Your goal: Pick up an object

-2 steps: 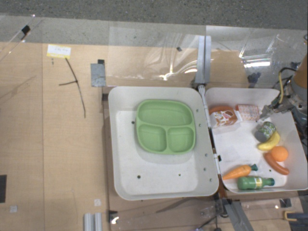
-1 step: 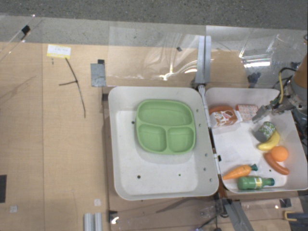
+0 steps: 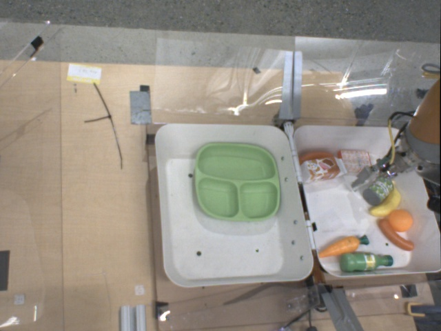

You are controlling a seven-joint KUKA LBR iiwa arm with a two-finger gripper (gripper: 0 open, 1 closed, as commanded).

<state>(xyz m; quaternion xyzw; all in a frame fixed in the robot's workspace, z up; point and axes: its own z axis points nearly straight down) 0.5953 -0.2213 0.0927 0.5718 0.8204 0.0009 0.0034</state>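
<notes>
- Green plastic catches your eye first: a three-compartment green plate (image 3: 238, 190) lies in the left bin (image 3: 176, 254), toward its far side, with bare white floor on its near side.
- The right bin (image 3: 324, 209) holds the things you can pick. A red-and-white packet (image 3: 319, 167) lies at its far left, with a second, paler packet (image 3: 355, 159) just to its right.
- Along the near edge you see a toy carrot (image 3: 340, 246) and, just nearer than it, a green bottle (image 3: 365, 261) lying on its side.
- To the right sit a yellow banana (image 3: 387, 204), an orange ball (image 3: 399, 221) touching it on the near side, and a red sausage (image 3: 397, 237) just nearer than the ball.
- The arm (image 3: 426, 126) comes in from the right, and its pincer (image 3: 375, 181) is low over the right bin, just beside the far end of the banana.
- You see a grey rounded object (image 3: 377, 192) right at the pincer tips; you cannot tell whether the fingers clamp it or stand apart.
- The wooden bench (image 3: 69, 205) stretches out left of the bins, with a yellow label (image 3: 84, 73) at its far side.
</notes>
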